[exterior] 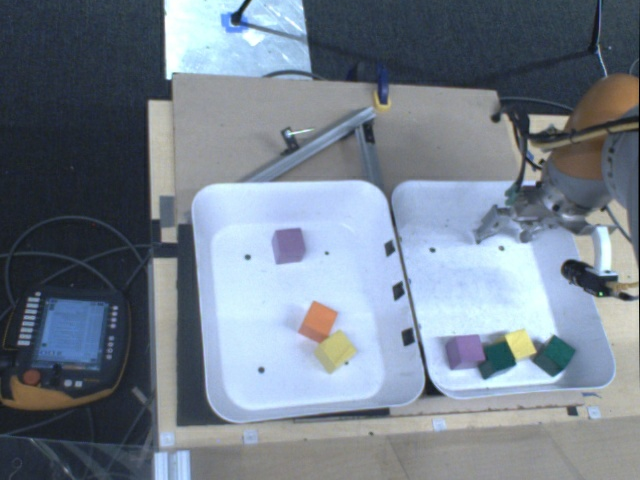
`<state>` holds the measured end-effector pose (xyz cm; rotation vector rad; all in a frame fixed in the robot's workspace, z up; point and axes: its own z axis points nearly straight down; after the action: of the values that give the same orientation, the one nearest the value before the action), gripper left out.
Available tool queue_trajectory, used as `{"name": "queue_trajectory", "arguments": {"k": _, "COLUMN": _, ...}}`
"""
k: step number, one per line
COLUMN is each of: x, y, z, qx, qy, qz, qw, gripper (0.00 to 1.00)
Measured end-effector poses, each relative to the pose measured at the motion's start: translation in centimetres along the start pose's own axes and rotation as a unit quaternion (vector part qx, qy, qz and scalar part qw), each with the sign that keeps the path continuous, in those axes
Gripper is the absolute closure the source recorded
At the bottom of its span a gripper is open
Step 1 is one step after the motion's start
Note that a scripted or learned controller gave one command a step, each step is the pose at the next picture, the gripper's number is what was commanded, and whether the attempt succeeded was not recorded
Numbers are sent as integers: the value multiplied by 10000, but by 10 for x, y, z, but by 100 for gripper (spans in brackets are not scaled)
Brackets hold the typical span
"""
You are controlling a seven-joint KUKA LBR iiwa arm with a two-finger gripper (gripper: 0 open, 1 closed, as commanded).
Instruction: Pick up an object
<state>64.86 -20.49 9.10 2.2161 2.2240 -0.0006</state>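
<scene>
In the left bin (215,268) lie a purple cube (288,245), an orange cube (318,320) and a yellow cube (336,351). Along the front of the right bin (440,208) sit a purple cube (464,350), a dark green cube (496,359), a yellow cube (520,344) and another green cube (554,354). My gripper (507,227) hangs over the far part of the right bin, fingers spread apart with nothing between them. It is well behind the row of cubes.
A metal bar (310,146) lies on the brown board behind the left bin. A teach pendant (62,346) with its cable rests off the bench at the left. The arm's grey and orange wrist (600,138) looms over the right bin's far right corner.
</scene>
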Motion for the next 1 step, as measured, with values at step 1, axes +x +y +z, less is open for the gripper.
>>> {"name": "queue_trajectory", "arguments": {"k": 1, "x": 0, "y": 1, "z": -12, "qx": -22, "qy": -9, "qz": -15, "qw": 10000, "gripper": 100}}
